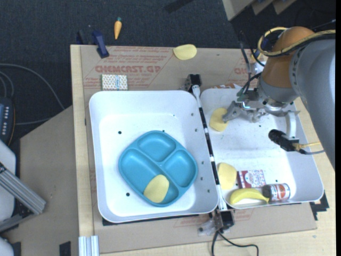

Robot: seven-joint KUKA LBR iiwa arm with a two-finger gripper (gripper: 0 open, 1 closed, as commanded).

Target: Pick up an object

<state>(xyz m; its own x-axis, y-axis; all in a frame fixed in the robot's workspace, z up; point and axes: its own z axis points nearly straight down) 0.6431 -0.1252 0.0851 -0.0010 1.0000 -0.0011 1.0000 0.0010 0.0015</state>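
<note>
**Gripper poised beside a pale yellow piece at the far left of the right bin**

A small, rounded, pale yellow piece point(218, 119) lies flat on the floor of the right bin point(306, 167), close to that bin's left wall and toward its far end. It looks like the nearest candidate for the pick. It has no marked long axis; it is roughly as wide as it is long.

Just to its right is the gripper point(230, 114), a grey metal assembly reaching leftward from the arm point(298, 63), which enters from the right side of the scene. The gripper's tip appears to sit at or just above the piece's right edge; whether the two touch cannot be told. Nothing is visibly held. How wide the gripper is set cannot be made out from this angle.

So the piece lies to the left of the hand and slightly toward the viewer, and the coming move probably calls for a small shift that way before any closing.

Further off, the near end of the same bin holds a yellow banana point(248, 197), a small bottle point(274, 191) lying on its side, a red and white packet point(250, 178) and another pale yellow piece point(226, 174). The left bin point(106, 116) holds a blue divided plate point(157, 166) with a yellow item in one compartment.
</note>
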